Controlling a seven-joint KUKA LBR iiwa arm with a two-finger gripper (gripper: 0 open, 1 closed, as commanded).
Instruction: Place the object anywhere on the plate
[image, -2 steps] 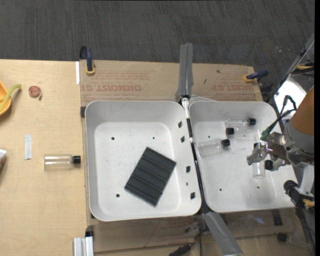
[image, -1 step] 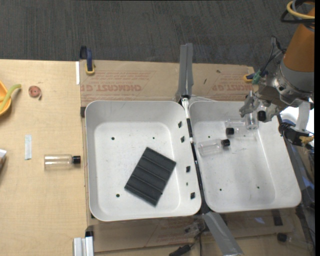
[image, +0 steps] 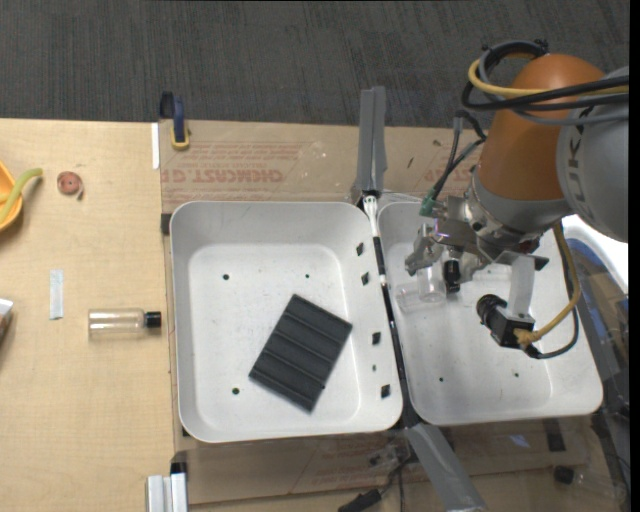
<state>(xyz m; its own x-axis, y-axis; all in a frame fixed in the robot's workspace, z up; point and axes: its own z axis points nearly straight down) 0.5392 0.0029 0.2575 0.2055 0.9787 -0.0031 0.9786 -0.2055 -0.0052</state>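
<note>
A dark grey ribbed rectangular plate (image: 300, 352) lies tilted on the floor of the left white bin (image: 200, 240), a little right of its centre. My gripper (image: 436, 268) hangs low over the upper left part of the right white bin (image: 560, 395), below the orange band of the arm (image: 540, 120). A small pale, see-through thing (image: 416, 294) lies on the bin floor just below and left of the gripper. Whether it touches the gripper is unclear. The wrist and its cables hide the bin floor behind them.
On the bench left of the bins lie a small clear bottle with a black cap (image: 122, 320), a white strip (image: 56, 295), a red disc (image: 68, 182) and an orange item (image: 8, 198). A grey metal bar (image: 372, 140) runs between the bins.
</note>
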